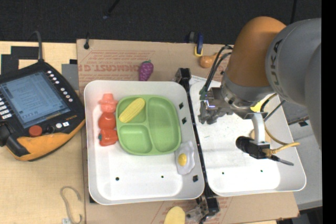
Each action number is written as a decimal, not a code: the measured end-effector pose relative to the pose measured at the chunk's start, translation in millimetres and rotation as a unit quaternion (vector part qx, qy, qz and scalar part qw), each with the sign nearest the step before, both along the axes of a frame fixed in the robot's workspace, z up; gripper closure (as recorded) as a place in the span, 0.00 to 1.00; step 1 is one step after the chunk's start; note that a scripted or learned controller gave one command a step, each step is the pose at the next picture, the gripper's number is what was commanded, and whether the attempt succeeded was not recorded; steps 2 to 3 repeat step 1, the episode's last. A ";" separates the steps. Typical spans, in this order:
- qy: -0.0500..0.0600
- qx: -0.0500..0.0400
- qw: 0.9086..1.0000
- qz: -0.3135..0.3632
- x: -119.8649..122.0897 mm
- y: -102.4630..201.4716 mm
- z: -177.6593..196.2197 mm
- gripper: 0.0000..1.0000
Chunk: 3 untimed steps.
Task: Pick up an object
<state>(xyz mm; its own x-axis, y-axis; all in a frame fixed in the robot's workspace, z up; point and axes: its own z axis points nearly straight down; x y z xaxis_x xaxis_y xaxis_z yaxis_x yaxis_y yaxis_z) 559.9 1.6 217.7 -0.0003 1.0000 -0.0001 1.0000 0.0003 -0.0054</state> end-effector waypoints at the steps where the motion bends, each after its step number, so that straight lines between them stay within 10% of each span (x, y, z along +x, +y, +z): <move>1: -0.002 0.000 1.000 0.000 0.1 -10.2 9.2 1.00; 3: -0.002 0.000 1.000 0.000 0.1 -10.2 9.2 1.00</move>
